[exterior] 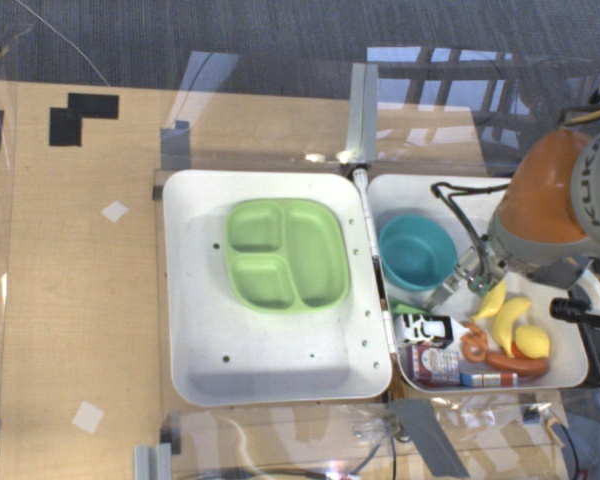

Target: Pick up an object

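— Where do we see the gripper (467,280)?
— Low in the right bin (575,368), between the teal bowl (415,251) and the bananas (507,313). Its jaws look blurred; we cannot tell their state.

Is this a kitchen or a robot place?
Probably a robot test lab, not a kitchen. A grey arm with an orange band reaches over two shallow white bins on a wooden bench, one holding toy-like food such as yellow bananas.
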`<state>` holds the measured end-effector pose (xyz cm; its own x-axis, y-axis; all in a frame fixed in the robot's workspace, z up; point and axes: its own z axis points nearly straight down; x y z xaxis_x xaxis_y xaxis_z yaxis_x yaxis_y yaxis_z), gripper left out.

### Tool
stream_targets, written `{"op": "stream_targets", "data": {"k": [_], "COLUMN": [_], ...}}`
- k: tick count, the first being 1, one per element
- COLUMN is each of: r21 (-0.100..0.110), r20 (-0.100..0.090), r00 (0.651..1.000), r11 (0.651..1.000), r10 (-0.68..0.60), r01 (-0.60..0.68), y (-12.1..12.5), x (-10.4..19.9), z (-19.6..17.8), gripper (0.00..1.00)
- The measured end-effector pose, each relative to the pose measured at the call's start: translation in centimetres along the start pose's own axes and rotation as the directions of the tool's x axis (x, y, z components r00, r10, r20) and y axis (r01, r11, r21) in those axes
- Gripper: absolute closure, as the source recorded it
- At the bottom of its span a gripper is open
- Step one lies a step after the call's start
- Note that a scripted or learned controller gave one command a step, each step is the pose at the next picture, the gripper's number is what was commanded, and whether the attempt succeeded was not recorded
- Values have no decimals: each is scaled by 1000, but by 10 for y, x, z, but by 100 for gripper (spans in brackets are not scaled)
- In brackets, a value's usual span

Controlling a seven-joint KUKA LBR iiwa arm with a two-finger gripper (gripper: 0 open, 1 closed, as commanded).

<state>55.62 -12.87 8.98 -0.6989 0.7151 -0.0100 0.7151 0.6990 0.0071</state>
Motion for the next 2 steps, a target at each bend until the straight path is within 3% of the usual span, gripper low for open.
{"op": "stream_targets", "data": {"k": [1, 2], "r21": [-1, 59], "r20": [6, -27], "r00": [996, 968], "r11": [996, 967], "r10": [87, 249], "r01": [-87, -247], "y": [12, 36], "x": [34, -56], "z": [-1, -20], "gripper": [0, 0]}}
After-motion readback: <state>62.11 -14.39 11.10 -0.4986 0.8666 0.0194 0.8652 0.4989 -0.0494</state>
